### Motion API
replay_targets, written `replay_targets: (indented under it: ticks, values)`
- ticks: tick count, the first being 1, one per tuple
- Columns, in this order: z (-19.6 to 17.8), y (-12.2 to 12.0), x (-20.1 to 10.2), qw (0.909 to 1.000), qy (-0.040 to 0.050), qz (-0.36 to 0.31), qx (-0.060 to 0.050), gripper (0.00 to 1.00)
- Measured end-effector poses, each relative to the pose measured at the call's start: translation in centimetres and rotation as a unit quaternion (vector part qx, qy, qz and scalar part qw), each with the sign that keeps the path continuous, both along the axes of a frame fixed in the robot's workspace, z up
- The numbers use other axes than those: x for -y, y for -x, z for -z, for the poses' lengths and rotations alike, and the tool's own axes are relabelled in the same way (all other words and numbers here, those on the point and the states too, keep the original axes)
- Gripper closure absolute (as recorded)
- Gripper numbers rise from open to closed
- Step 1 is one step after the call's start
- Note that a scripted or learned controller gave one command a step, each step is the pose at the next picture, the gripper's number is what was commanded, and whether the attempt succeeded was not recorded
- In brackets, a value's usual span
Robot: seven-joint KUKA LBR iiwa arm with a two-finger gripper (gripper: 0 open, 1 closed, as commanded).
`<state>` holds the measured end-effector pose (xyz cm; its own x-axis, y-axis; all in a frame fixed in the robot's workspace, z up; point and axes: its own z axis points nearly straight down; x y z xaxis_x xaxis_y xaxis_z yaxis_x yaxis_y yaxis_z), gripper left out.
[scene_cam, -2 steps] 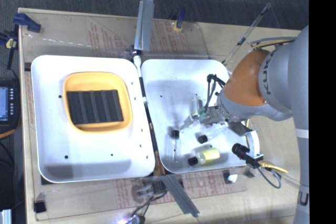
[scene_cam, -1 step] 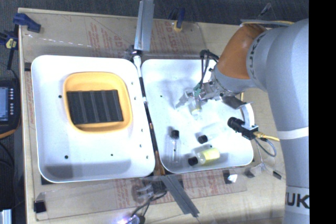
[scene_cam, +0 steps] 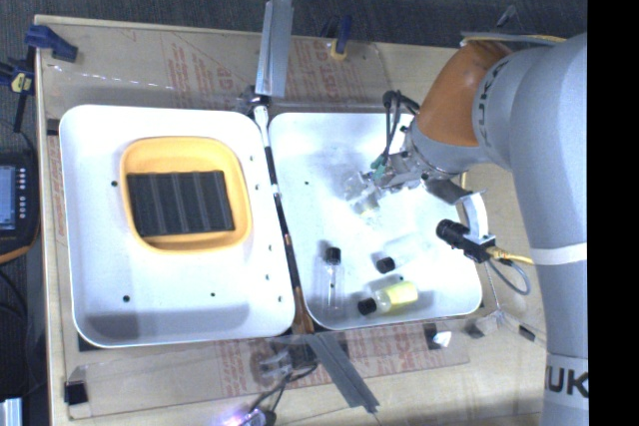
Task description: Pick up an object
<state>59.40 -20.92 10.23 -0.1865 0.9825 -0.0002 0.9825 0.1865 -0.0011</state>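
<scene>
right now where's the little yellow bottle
The yellow bottle lies in the right bin, near its front edge, beside a small black cap.

I'm looking down at a pale wooden tabletop (scene_cam: 150,50) that is carrying two shallow white bins side by side, the left bin (scene_cam: 90,294) and the right bin (scene_cam: 300,155), their inner walls nearly touching along a dark seam. A grey metal bar (scene_cam: 272,45) is lying on the boards at the far edge above that seam, another metal bracket (scene_cam: 344,379) is sitting at the near edge, and blue clamps (scene_cam: 45,40) are gripping the far left corner.
</scene>
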Motion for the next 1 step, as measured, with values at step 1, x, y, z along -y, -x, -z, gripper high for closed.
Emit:
replay_targets:
  ticks: [1]
  values:
    - [-9.43, -0.65, -2.33, 0.9999, -0.0004, 0.014, 0.000, 1.00]
